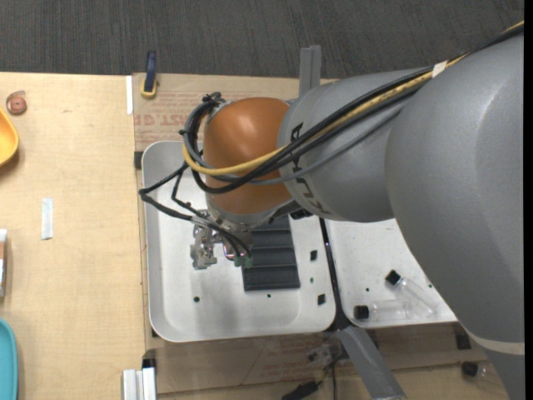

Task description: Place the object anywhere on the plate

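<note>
Plate (271,267), a black ridged slab, lies flat in the left white bin (166,307), towards that bin's right wall and about halfway between its far and near rims; its far end is hidden under the arm. Just beside its left edge hangs the pincer (204,252), low over the bin floor; whether it is clenched or released cannot be told from this angle, and nothing can be made out in its grasp. A few small black specks dot the bin floor around the plate. Above the pincer sits the orange band (241,152) of the wrist, with yellow and black cables (193,152) looped over it, and the grey arm (416,140) covers the far half of the right bin (358,248). In that bin's near part lie a clear plastic piece (412,300) and two small black bits (393,279), well apart from the plate. On the desk (75,265) left of the bins are a white strip (47,219), a small round reddish disc (15,102) near the far edge, and an orange item (5,144) cut off at the left edge.
</note>
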You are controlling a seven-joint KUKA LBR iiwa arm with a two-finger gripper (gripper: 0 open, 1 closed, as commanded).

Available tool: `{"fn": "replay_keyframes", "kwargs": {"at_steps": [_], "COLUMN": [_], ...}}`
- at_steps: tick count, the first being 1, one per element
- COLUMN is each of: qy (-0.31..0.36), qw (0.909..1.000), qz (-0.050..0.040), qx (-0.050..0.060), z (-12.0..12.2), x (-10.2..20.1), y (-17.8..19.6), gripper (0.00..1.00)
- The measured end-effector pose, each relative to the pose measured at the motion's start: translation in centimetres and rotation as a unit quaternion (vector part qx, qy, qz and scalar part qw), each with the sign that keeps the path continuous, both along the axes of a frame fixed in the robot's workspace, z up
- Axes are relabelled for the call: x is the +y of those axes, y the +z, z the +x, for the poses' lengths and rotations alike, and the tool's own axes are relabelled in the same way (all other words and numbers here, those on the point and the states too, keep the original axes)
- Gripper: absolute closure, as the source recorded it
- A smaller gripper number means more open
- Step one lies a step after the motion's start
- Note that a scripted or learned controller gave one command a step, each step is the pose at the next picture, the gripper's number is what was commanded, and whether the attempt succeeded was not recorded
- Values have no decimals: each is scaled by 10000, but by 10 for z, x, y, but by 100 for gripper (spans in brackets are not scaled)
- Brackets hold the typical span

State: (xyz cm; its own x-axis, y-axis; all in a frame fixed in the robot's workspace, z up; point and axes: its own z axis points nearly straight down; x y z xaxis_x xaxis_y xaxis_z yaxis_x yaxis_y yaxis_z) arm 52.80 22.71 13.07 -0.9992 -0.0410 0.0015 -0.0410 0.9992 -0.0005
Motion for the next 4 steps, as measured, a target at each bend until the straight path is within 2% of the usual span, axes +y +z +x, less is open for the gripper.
{"fn": "replay_keyframes", "kwargs": {"at_steps": [1,2,3,4], "qy": [1119,1120,1097,1097], "qw": [9937,9937,9940,9940], "qz": [9,9,17,16], "qx": [-16,-16,-28,-27], "z": [-3,-3,-2,-2], "x": [1,1,0,0], "y": [105,105,114,114], "gripper": [100,0,100,0]}}
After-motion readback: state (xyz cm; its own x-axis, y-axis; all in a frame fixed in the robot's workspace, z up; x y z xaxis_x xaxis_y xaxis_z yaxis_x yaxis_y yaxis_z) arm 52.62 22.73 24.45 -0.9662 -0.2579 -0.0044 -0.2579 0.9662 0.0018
